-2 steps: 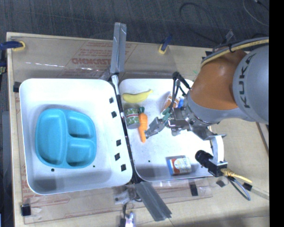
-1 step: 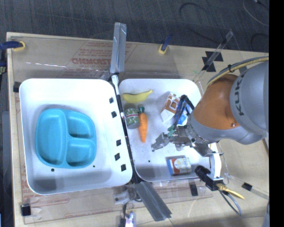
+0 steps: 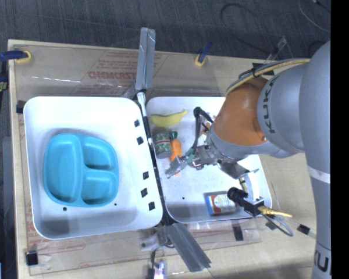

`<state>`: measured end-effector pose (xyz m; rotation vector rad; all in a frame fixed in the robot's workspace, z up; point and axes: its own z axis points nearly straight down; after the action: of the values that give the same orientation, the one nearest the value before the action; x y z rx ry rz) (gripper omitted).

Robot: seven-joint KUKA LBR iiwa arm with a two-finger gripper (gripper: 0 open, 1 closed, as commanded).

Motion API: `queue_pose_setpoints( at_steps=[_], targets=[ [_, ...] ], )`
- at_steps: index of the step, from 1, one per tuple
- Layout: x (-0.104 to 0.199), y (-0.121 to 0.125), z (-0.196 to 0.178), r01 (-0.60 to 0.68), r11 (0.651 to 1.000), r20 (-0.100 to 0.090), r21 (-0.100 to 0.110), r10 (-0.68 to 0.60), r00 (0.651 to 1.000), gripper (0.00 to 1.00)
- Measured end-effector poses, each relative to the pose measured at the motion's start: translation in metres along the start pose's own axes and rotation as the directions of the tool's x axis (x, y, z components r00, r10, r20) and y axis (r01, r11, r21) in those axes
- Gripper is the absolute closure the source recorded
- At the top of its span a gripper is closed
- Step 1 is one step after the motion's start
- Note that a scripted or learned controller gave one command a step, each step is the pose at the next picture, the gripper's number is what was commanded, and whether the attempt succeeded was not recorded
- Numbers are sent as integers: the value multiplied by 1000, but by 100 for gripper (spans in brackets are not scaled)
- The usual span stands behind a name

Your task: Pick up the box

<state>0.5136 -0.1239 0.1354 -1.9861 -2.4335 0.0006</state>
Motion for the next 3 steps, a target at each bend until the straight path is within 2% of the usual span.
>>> queue_pose_setpoints(
  at_steps=[1, 2, 3],
  targets=[
    [-96, 36, -55, -87, 996, 1, 0, 87, 996, 0],
    [-81, -37, -26, 88, 996, -1, 2, -88, 996, 0],
    [-77, -53, 44, 104, 995, -1, 1, -104, 995, 0]
  ],
)
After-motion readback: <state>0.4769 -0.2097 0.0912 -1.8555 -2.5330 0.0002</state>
